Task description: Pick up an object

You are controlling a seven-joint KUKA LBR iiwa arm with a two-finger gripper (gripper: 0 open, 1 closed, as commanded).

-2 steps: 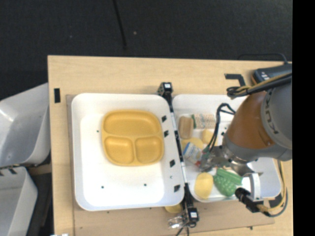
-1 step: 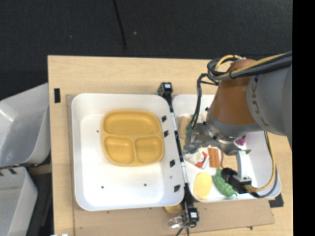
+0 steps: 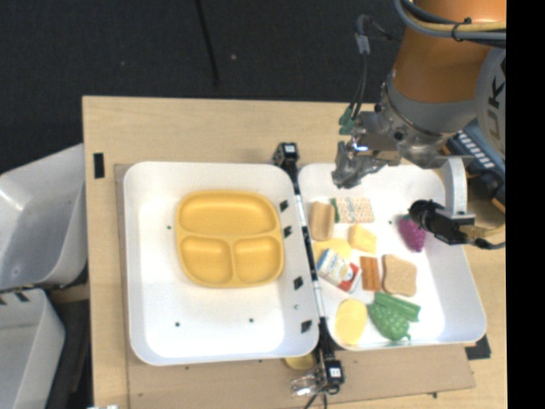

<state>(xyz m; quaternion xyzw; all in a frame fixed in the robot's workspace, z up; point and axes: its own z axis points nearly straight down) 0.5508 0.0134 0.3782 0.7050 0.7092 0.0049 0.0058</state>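
At the near edge of the right bin (image 3: 464, 309) you will find a yellow lemon-like piece (image 3: 350, 320) beside a green leafy toy (image 3: 393, 315). Behind these lie a slice of toast (image 3: 399, 275), an orange-brown strip (image 3: 370, 273) and a small red-and-white carton (image 3: 338, 271). Further back sit a yellow cheese-like block (image 3: 363, 239), a purple item (image 3: 413, 233) toward the right wall, a bread roll (image 3: 321, 220) standing lengthwise along the divider, and a cracker (image 3: 353, 209). The left bin (image 3: 153, 331) holds one yellow three-compartment tray (image 3: 230, 237). At the far end of the right bin, the gripper (image 3: 349, 173) hangs above the bin's back left corner; you cannot tell from this view how wide it stands, and nothing is visible in its grasp. The nearest candidates are the cracker and the roll, both just nearward of the gripper, so the next move likely calls for a short nearward shift and descent.
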